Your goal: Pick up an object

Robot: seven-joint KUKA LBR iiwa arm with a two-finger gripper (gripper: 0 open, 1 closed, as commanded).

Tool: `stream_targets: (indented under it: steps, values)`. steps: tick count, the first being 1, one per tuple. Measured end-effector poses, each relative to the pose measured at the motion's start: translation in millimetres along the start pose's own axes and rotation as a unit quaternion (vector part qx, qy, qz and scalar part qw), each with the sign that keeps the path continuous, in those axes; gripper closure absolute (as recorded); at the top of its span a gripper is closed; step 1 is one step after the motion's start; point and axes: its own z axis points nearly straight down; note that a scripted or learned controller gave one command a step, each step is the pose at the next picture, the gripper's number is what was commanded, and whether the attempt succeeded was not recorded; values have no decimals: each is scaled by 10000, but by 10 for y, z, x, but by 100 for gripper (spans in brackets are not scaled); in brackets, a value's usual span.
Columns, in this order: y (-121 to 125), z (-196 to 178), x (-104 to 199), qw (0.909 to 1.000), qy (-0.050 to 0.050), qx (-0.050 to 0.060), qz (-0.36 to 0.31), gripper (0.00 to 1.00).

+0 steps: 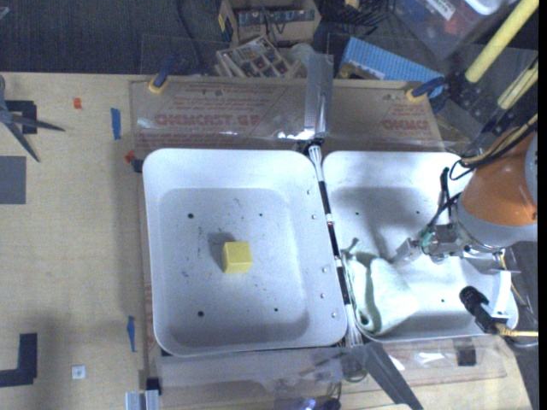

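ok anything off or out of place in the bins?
One oddity: a white cloth with a green edge lies crumpled in the right bin, bunched against the divider at its near left corner. The yellow block sits squarely in the left bin. No spills or visible damage.

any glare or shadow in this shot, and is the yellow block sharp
Camera view: the small yellow cube in the left white bin is fairly sharp, with a soft shadow on its upper left; glare streaks the clear plastic sheet behind the bins.
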Motion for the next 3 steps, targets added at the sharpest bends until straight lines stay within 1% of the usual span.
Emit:
stream_targets:
  steps: [1, 2, 3]
  values:
    - [12, -108, -1, 10000, 0, -21, 9, 100]
    - [258, -1054, -428, 9889, -1, 44, 1484, 100]
    - [500, -1042, -362, 9446, -9, 50, 3281, 100]
